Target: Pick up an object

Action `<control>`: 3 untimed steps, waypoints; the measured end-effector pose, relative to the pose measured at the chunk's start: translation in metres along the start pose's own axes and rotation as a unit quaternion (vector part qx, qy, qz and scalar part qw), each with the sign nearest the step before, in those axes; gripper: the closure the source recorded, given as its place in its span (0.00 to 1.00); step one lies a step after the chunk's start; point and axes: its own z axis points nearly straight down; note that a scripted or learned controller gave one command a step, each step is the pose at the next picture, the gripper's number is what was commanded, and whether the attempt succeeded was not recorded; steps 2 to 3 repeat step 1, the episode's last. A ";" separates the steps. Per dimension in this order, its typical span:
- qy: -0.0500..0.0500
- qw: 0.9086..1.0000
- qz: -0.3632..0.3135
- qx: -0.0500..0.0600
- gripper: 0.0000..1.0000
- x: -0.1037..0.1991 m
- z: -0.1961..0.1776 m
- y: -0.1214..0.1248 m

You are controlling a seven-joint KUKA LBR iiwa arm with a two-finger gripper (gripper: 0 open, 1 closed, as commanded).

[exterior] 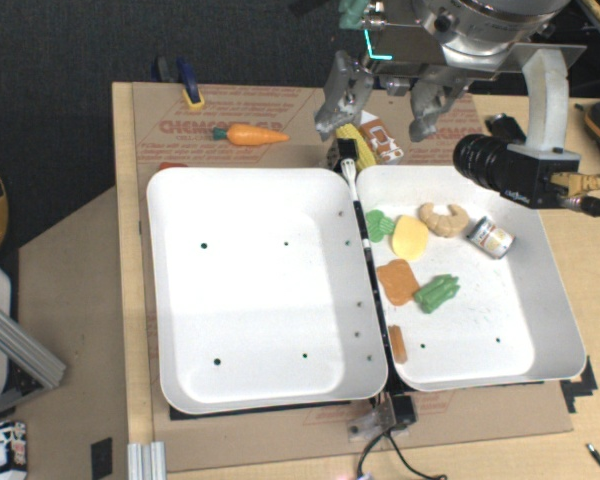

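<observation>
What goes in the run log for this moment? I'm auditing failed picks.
phase: approach | gripper: open, holding nothing, above bins' far edge | right bin: toys untouched | carrot: on bench

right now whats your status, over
Gripper open, holding nothing, above the bins' top edge. Toy food clustered in right bin. Carrot outside on cardboard. Nothing blocking.

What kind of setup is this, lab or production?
Likely a robotics lab grasping bench: two shallow white plastic bins on a cardboard sheet, small toy food such as an orange plastic carrot, and a grey robot arm overhead.
</observation>
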 end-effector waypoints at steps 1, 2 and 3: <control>-0.003 1.000 0.000 0.010 0.00 0.043 0.112 0.024; -0.003 1.000 0.000 0.010 0.00 0.043 0.112 0.024; -0.003 1.000 0.000 0.010 0.00 0.043 0.112 0.024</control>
